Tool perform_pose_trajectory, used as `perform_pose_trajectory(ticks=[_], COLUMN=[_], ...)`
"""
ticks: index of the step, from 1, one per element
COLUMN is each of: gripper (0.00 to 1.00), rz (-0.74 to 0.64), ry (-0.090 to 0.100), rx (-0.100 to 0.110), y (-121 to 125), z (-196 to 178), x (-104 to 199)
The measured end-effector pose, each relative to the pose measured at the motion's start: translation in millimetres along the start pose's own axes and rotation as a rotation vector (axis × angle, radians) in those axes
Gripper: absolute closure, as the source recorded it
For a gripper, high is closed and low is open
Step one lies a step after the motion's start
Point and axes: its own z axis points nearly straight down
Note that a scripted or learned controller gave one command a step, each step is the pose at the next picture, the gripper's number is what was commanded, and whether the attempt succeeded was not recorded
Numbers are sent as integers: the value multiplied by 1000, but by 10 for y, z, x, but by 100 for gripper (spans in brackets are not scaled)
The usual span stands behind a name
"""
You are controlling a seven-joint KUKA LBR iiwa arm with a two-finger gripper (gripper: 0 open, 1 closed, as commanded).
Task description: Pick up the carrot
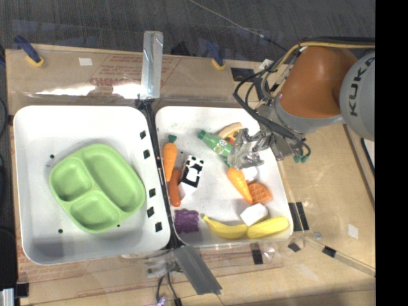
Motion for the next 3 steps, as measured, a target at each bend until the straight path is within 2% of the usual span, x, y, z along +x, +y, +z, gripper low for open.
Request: perform_pose_trajectory(ticks=[1,2,3], gripper=[100,100,100], rz=[443,769,904], ry=[9,8,5], rx=[-3,-1,-1], y=[-53,-275,233], z=[999,1008,300], x=[911,-462,-683])
